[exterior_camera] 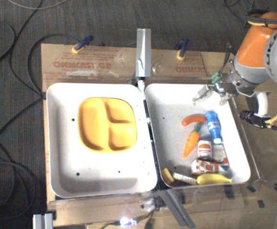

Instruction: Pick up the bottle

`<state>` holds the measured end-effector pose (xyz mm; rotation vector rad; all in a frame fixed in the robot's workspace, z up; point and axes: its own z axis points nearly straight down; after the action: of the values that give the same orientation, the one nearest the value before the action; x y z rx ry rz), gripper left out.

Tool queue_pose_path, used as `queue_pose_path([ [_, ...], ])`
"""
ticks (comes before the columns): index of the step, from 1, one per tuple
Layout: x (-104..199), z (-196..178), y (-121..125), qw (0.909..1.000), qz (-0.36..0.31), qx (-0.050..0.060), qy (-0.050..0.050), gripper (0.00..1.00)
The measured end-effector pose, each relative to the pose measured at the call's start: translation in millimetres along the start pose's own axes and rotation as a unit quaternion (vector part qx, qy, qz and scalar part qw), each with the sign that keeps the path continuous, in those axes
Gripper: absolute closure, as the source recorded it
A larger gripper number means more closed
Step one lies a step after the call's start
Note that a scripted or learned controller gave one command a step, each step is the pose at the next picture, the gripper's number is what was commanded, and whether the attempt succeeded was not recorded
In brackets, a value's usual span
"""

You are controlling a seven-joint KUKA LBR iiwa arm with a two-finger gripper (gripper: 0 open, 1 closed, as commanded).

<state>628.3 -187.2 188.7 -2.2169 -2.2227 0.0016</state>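
Because the bottle (213, 126) lies lower right in the frame, crowded by a carrot (191, 143) and jars, the gripper (206, 92) — fingers spread, empty, above it — may pinch a neighbour instead.

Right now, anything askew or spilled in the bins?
No spill or damage shows. The blue-capped bottle lies flat among a carrot, sausage and banana, crowded toward the right bin's near corner. The yellow tray sits flat.
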Motion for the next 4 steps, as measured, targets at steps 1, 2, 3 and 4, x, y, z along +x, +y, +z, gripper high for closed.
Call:
queue_pose_path([
  [1,0.0,0.0,0.0,1.0,0.0,0.0,0.0,0.0],
  [2,-31.6,-43.9,8.0,1.0,-0.009,-0.001,-0.001,0.0],
  [3,-32.2,65.7,-14.0,0.9993,-0.038,0.001,0.001,0.0],
  [4,-27.7,88.9,-4.8,0.9989,-0.046,-0.014,0.001,0.0],
])
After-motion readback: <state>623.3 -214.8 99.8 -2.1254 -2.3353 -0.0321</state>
